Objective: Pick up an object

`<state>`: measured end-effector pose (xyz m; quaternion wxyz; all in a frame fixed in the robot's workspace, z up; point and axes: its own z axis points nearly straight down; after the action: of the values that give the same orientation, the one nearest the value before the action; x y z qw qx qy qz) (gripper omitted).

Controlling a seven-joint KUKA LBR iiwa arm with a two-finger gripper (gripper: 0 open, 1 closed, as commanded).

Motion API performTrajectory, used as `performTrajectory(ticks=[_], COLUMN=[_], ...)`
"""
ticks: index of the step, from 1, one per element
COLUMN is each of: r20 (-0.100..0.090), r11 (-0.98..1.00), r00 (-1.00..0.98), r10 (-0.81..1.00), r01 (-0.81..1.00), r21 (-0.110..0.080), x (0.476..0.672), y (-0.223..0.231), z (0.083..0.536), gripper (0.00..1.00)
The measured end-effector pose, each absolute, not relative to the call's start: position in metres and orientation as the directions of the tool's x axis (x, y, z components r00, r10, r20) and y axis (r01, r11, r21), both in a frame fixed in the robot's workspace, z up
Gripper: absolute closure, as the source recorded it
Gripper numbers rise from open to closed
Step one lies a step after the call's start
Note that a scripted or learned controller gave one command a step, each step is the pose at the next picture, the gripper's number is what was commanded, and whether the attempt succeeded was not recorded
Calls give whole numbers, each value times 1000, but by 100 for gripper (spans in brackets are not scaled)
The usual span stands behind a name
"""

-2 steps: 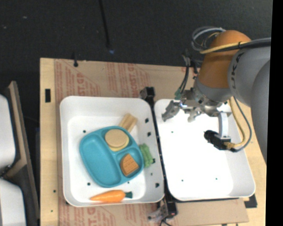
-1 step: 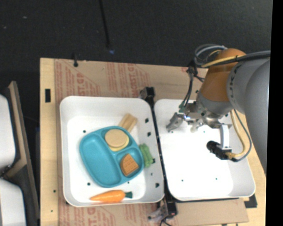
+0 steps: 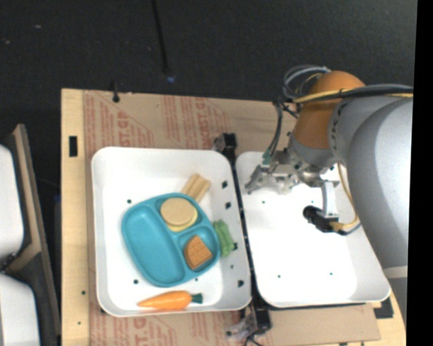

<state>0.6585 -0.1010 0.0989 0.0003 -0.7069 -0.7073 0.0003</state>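
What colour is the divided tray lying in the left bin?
Light blue. The tray shows best in the camera view, inside the left bin.

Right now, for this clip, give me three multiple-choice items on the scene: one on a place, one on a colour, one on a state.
1. Where does the carrot lie?
A. In the left bin, near its front edge
B. In the right bin
C. On the tray

2. What colour is the divided tray?
A. Red
B. Blue
C. Yellow

3. Where is the gripper now?
A. Over the carrot
B. Touching the tray
C. Above the right bin, at its back left corner

Answers:
1 A, the carrot lies on the white floor below the tray.
2 B, the tray is plainly blue.
3 C, the gripper hangs there, apart from the toys.
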Motion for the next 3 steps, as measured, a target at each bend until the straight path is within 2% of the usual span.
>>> performTrajectory(ticks=[1,2,3], r20=[-1,0,-1], r11=[-1,0,-1], r00=[1,0,1], r10=[1000,1000,1000], r01=[1000,1000,1000], r21=[0,1,0], x=[649,654,633], y=[-101,-100,-105], z=[101,101,101], gripper=[0,0,0])
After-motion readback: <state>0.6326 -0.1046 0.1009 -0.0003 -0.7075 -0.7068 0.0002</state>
